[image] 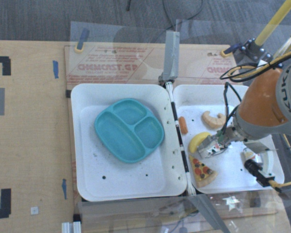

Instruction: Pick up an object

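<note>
Tool (209, 148) hangs low in the right white bin (233, 93), touching the yellow banana-shaped toy (199, 141) on its left; can't tell its opening.

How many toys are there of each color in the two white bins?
Teal: 1, the plate
Orange: 1, the hot dog
Tan: 1, the croissant
Yellow: 1, the banana
Many colors: 1, the pizza slice
Total: 5
</note>
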